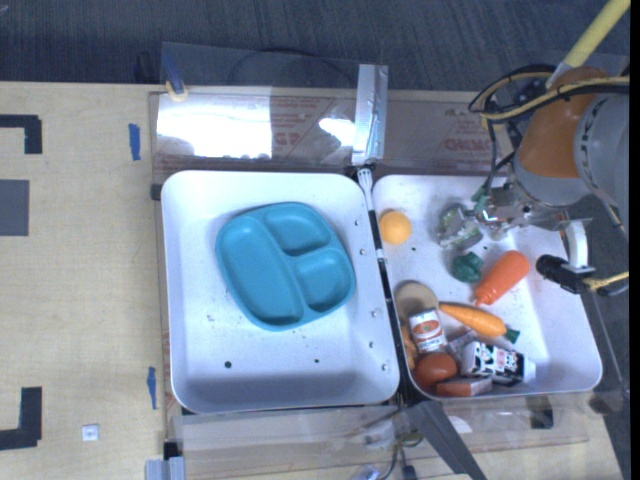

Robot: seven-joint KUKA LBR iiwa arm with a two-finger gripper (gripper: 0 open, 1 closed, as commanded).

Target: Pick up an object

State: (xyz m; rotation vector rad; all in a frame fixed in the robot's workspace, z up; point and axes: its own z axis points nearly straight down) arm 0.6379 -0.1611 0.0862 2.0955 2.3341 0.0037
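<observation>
The left bin [190,298] is the roomiest place on the bench: a blue divided tray [285,263] lies tilted in its middle, with bare white floor all round it, widest along the near edge. The right bin [570,363] is crowded by comparison. Its free floor is a strip along the far wall and the far-left corner, where a small orange ball [396,227] sits alone, just beside the divider between the bins.

The grey arm [585,153] (orange band uppermost) comes in over the right bin's far-right corner. Its gripper [462,224] hangs above the far middle of that bin; a glinting blur hides the tips, so whether the jaws are spread or closed on anything I cannot tell.

Just near of it lies a small dark green piece [466,265], touching an orange carrot-like toy [500,277]. A second carrot [474,318] lies across the middle. Against the near wall cluster a small labelled can [427,330], a red tomato-like ball [435,369] and a black-and-white carton [494,362].
</observation>
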